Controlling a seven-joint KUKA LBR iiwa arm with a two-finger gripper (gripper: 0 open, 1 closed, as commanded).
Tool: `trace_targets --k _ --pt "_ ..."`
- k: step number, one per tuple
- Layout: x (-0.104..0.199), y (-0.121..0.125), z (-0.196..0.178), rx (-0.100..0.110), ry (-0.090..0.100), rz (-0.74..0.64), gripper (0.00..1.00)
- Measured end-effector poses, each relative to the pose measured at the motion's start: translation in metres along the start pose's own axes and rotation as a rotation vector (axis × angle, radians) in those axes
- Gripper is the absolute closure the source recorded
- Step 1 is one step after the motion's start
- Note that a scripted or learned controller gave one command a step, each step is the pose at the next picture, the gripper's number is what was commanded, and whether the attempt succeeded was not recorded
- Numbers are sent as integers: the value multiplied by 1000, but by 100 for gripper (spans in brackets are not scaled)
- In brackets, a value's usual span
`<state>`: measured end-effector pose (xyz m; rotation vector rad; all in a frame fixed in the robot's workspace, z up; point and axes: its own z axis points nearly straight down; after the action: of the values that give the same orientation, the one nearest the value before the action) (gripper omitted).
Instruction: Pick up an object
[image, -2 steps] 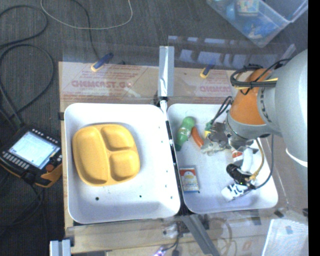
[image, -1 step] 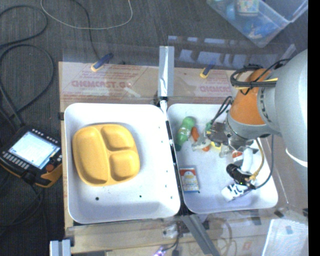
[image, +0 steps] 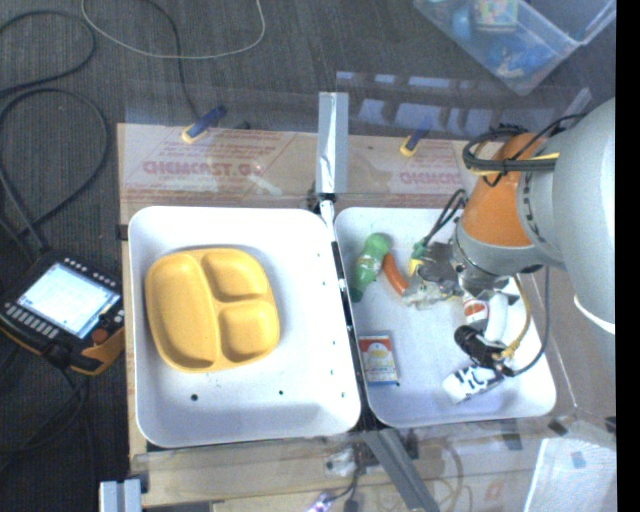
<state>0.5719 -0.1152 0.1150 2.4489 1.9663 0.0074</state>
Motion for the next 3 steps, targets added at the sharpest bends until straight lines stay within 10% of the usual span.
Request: trace_targets --k 2,3 --pt "-21 106 22 2 -5 189 100" --pt "-27 103 27 13 -13 193 0"
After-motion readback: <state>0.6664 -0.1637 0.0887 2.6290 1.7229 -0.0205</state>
